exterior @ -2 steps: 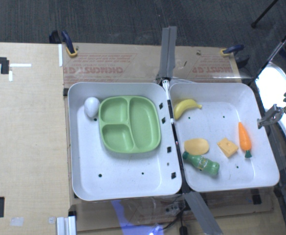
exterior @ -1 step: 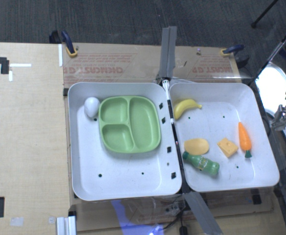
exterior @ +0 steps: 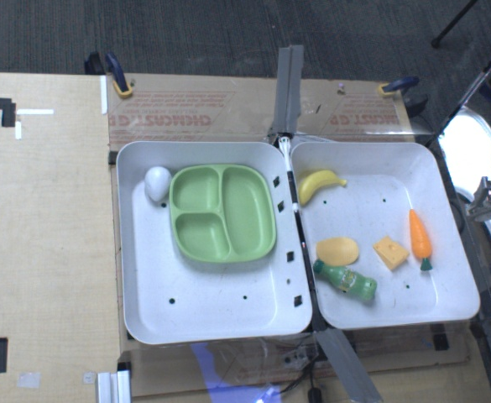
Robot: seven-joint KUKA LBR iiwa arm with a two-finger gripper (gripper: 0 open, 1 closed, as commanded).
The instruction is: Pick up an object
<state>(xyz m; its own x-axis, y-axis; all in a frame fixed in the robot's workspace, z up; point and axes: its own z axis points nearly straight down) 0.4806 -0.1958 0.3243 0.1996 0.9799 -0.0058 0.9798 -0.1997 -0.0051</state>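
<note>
Grey arm end (exterior: 487,198) was seen at the right edge of the camera view.
A small, angular piece of grey metal was made out there, with thin darker edges and a paler, shiny face. Screws, cables and markings could not be told, as the part was blurred and partly cut off.

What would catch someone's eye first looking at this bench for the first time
The big green divided plate in the left bin stands out most, with a white egg touching its upper-left edge. In the right bin, bright toy foods draw the eye: a banana at top left, a carrot at the right, a green bottle near the bottom.
</note>
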